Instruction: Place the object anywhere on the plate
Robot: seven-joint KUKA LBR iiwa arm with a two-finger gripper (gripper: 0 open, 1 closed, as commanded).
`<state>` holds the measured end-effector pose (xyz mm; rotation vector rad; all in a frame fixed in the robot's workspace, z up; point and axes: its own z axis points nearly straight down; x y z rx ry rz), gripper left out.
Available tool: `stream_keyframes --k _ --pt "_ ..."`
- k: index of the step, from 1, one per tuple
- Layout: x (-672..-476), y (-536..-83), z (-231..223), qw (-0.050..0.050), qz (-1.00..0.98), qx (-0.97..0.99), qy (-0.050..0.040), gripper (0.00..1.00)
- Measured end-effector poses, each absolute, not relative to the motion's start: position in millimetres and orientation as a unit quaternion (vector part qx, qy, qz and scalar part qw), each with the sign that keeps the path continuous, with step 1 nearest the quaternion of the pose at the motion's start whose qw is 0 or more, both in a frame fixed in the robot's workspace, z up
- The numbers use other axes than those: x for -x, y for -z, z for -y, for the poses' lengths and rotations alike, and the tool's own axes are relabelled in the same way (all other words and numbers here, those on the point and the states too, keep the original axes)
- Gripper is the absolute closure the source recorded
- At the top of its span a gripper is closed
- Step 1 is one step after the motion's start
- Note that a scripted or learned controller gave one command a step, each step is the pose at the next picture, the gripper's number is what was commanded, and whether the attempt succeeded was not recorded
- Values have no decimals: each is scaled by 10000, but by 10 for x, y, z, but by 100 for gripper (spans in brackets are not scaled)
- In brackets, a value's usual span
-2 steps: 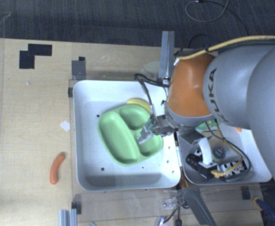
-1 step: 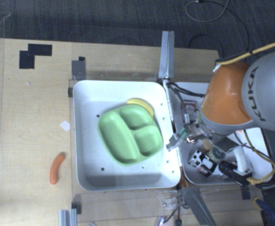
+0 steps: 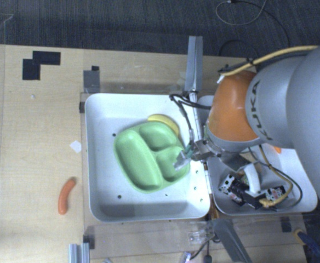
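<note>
The divided plate (image 3: 149,156) lies in the left bin (image 3: 102,201), a rounded object (image 3: 168,121) tucked behind it. The gripper (image 3: 183,159) hangs over the plate's right edge. A sausage (image 3: 66,195) lies on the bench (image 3: 34,147), left of the bin.

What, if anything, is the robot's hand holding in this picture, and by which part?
It cannot be told. The hand sits low over the right edge of the green plate in the left bin, and no object shows clearly in its grip.

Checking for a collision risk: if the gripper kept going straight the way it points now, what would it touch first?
Most likely the green divided plastic plate: the gripper points down at the plate's right-hand compartment. Height above the plate is unclear from this view.
</note>
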<state>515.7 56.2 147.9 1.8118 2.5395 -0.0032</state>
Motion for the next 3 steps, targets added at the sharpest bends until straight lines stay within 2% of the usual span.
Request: stream_keyframes --k 1,2,3 --pt "-5200 -1614 -363 233 -8057 -5918 58 100" --pt "-5152 -1640 -667 99 -8593 -5113 -1 100" --pt "-5151 -1645 -697 90 -8605 -5093 -15 0"
